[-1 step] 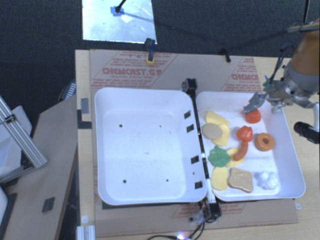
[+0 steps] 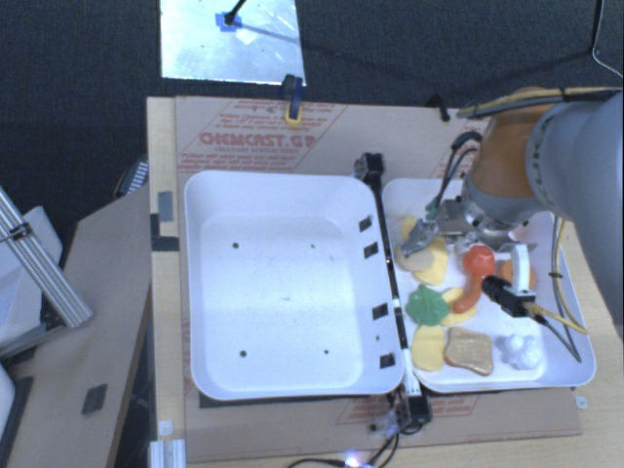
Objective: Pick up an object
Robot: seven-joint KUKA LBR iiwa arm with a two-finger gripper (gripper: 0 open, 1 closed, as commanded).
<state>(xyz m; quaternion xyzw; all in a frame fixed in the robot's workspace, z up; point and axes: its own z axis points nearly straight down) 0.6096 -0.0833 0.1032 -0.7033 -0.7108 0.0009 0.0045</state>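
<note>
The hand (image 2: 421,234) was seen low in the right bin (image 2: 561,359), over a yellow toy (image 2: 432,264). How open it was could not be told. The crowded toys could be bumped, so nothing might be caught.

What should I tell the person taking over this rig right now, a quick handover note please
Gripper: low in the right bin, at its upper left, over the yellow pieces. Whether it is open or shut cannot be told.
Objects: all in the right bin: green piece, red-orange piece, toast slice, white lump, yellow round.
Left bin: holds none of these.
Done: arm is down among the objects.
Left: nothing seen held; a pick still has to be confirmed and lifted.
</note>
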